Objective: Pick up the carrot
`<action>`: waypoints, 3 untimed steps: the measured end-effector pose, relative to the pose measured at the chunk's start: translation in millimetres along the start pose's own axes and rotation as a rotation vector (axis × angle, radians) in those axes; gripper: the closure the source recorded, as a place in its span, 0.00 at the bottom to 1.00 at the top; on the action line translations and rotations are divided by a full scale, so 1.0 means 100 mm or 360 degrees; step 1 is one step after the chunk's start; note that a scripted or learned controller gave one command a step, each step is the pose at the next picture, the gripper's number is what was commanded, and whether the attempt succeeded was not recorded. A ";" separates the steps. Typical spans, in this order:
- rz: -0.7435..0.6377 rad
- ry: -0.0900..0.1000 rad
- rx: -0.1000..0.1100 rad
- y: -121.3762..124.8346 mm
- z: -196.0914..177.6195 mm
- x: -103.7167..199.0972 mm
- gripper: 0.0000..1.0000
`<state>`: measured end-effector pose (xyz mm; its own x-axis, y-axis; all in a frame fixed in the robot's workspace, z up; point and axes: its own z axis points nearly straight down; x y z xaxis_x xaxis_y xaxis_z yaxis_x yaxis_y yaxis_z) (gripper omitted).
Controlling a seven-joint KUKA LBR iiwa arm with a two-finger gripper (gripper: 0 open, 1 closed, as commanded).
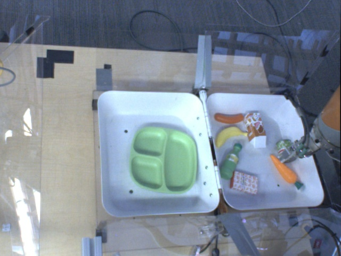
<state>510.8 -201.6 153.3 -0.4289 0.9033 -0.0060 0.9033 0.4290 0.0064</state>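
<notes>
Bench (64, 143) carries two white bins; the left bin (114, 143) holds a green divided plate (164, 159), the right bin (309, 196) the small items. Carrot (284, 170) lies toward that bin's right wall, long axis running from ten o'clock down to four o'clock, green end lowest. Pincer (290, 149) sits just beside the carrot's upper end, so the carrot lies at about six o'clock from it. Whether the pincer is apart or together I cannot tell.

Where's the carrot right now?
The carrot lies in the right bin, near its right wall, just below the gripper and to the right of the small patterned box.
</notes>
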 end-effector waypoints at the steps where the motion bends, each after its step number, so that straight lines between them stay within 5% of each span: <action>1: 0.0018 -0.0009 -0.0011 0.07 0.63 0.51 1.00; 2: 0.0019 -0.0012 -0.0013 0.07 0.63 0.50 0.00; 3: 0.0139 0.0003 -0.0007 0.21 0.65 -0.11 0.00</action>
<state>535.1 -203.1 88.9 -0.3483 0.9374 -0.0031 0.9373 0.3483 0.0115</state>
